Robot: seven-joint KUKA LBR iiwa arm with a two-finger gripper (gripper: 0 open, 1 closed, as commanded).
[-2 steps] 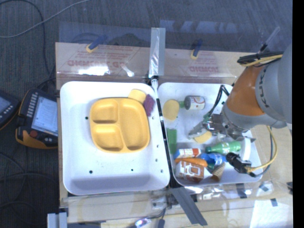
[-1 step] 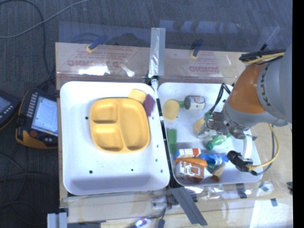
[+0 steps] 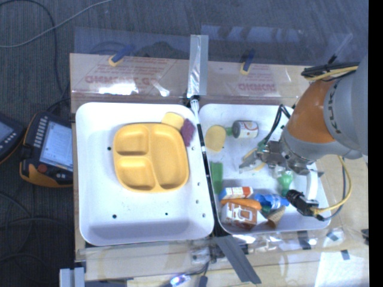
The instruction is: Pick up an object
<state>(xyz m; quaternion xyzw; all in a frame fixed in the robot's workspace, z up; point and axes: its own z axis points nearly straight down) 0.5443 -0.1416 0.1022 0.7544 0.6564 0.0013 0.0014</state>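
Claw (image 3: 258, 158), its grip state impossible to tell, hung low over the right bin (image 3: 263, 113), where crowded items risked a glancing miss.

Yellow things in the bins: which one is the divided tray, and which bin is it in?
The big yellow tray with three compartments, lying in the left bin. The small yellow round piece lies in the right bin, and a smaller yellow piece sits by the tray's far corner.
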